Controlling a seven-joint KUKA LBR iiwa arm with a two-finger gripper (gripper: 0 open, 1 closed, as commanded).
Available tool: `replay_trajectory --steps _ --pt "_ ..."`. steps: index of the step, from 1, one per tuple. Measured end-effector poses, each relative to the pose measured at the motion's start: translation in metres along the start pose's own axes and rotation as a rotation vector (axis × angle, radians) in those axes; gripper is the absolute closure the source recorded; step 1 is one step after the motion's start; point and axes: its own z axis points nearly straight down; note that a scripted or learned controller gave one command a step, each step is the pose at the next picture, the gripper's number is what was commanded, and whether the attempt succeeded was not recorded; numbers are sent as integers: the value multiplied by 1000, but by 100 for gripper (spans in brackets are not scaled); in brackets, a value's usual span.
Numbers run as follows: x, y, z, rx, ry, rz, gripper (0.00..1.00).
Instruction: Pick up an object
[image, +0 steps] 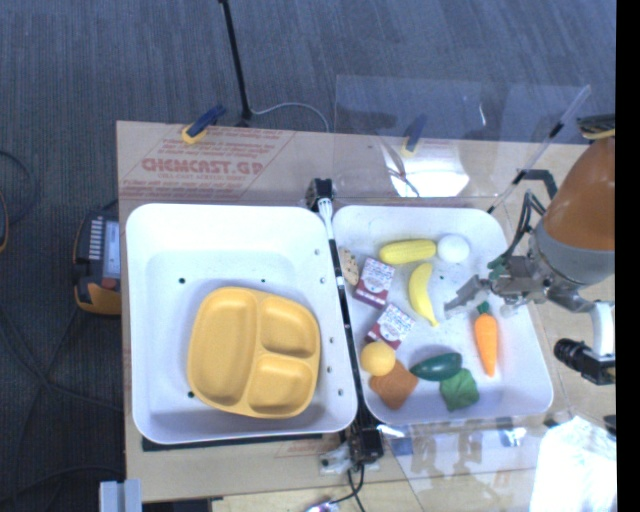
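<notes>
We note two shallow white bins side by side on the bench. The left bin (160, 300) holds a yellow plastic tray with three compartments (254, 350). The right bin (520, 395) holds toy food: a yellow corn cob (407, 251), a white ball (453, 248), a yellow banana (422, 291), two small maroon-and-white packets (376, 279) (393, 324), a yellow lemon (376, 358) touching an orange lump (394, 385), a dark green cucumber-like piece (436, 366), a bright green leafy piece (459, 389) and an orange plastic carrot (486, 341). The grey two-finger gripper (478, 293) sits over the right bin between banana and carrot. We cannot tell its state, nor see anything gripped.
</notes>
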Motion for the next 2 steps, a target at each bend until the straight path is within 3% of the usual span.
replay_trajectory --steps 1,2 --pt "-20 10 74 -35 -14 191 0" --pt "3 -27 102 -25 0 627 0"
